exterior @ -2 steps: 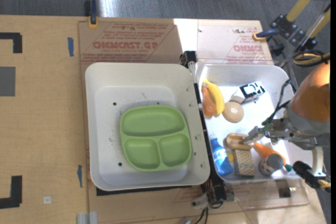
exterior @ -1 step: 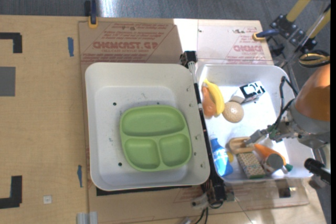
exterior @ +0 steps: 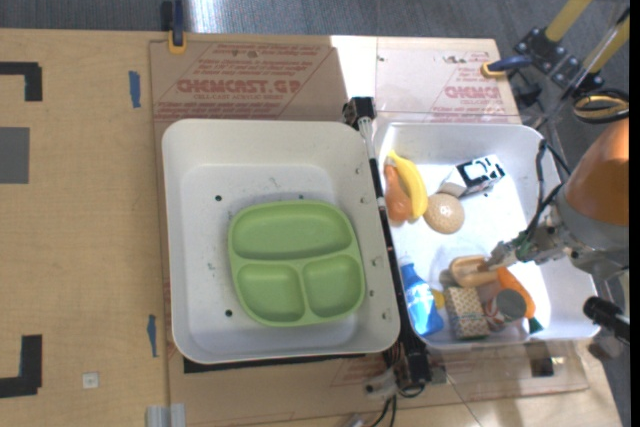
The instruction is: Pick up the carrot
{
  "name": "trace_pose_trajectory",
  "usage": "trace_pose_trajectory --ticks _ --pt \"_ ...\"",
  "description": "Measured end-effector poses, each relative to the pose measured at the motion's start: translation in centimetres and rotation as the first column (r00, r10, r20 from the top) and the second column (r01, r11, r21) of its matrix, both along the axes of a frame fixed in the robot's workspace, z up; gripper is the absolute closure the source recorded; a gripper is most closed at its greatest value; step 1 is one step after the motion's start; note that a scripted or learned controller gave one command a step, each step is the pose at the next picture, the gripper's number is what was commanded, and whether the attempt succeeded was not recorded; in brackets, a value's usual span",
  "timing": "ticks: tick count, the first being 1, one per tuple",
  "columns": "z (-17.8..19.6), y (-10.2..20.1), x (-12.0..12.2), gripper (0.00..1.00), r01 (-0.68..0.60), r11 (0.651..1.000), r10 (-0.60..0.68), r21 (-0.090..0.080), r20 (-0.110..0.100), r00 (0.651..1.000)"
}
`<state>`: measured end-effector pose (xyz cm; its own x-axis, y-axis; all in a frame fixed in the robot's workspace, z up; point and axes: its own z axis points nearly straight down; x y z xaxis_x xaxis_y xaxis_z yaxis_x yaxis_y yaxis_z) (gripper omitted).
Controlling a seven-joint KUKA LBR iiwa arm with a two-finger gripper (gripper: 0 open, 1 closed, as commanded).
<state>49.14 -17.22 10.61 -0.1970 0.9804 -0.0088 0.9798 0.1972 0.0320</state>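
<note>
Pincer (exterior: 522,249): I couldn't tell its grip.
Carrot (exterior: 513,277): I saw it just below the pincer.

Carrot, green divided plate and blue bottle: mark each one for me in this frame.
carrot (exterior: 519,287): camera view, its orange body.
green divided plate (exterior: 292,233): camera view, its large upper compartment.
blue bottle (exterior: 419,301): camera view, mid-body.

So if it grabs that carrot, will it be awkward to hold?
Probably a bit. The carrot looks smooth and tapered, so it may slip between hard fingers. It appears rigid, likely a light toy, so it shouldn't flop. Lying among crowded items near the bin corner, it may roll or wedge when nudged.
</note>
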Motion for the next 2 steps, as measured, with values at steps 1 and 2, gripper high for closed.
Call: trace_pose_trajectory --ticks 1,2 --pt "-1.3 5.7 -0.4 1.0 0.082 0.997 -0.082 -0.005 -0.004 0.997" --pt "7.9 13.1 -0.1 1.0 0.386 0.922 -0.386 0.004 -0.029 0.922"
